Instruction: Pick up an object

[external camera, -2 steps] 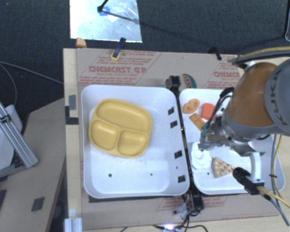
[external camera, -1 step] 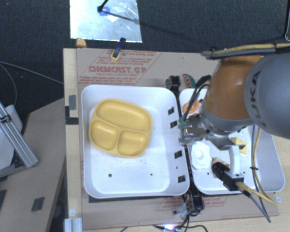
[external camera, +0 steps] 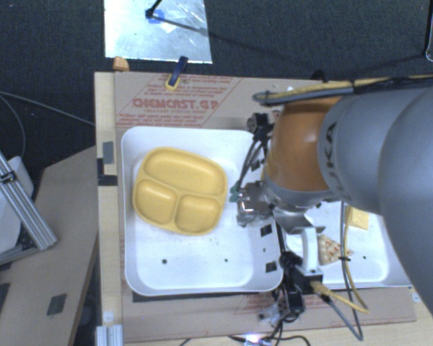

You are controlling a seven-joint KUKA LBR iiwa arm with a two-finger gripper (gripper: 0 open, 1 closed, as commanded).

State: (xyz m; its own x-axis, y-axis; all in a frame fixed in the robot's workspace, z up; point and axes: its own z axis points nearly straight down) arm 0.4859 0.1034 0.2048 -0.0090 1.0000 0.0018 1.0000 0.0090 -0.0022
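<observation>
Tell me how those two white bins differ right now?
The left bin lies mostly in open view; the right bin is largely hidden under the arm. The left bin holds a big yellow tray with three compartments; the right bin shows only small pieces, including a pizza slice toy. Both are shallow, white and side by side.

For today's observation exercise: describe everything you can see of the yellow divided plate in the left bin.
The yellow divided plate is a rounded, matte tray that looks like plastic, moulded into three compartments: one long one along its upper side and two smaller ones below. It lies flat, right side up and slightly rotated, on the floor of the left bin, in the upper-left part. Its compartments hold nothing. The arm hangs to its right, apart from it.
</observation>
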